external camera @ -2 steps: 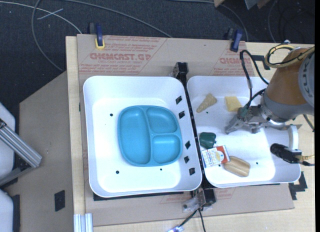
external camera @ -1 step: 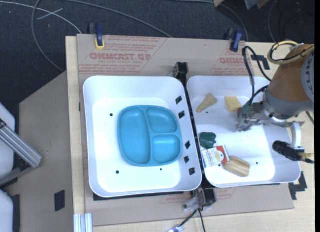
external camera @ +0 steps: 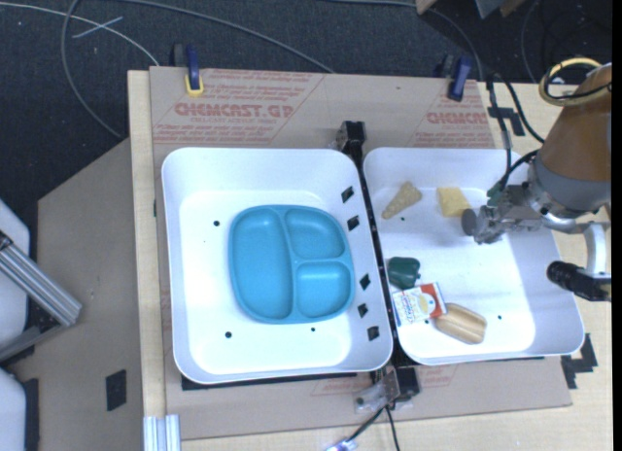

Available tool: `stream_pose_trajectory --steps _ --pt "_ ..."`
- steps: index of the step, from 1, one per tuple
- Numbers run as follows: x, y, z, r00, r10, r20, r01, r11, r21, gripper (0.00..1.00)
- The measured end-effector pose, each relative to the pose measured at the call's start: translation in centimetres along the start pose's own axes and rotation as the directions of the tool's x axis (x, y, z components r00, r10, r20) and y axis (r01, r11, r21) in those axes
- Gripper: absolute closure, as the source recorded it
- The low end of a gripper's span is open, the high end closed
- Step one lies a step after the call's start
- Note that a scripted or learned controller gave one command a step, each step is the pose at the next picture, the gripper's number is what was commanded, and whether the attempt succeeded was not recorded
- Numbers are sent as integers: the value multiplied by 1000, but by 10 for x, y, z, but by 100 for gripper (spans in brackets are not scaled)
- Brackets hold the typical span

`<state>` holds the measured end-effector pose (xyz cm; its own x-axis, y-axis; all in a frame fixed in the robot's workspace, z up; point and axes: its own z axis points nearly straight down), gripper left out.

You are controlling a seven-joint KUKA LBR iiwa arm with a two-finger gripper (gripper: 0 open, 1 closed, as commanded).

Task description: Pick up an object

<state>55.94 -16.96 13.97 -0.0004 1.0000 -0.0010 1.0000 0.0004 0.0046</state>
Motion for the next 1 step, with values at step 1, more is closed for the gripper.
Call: stream_pose_trajectory --steps 1 --pt "2 2 -64 1000 -1 0 1 1000 -1 100"
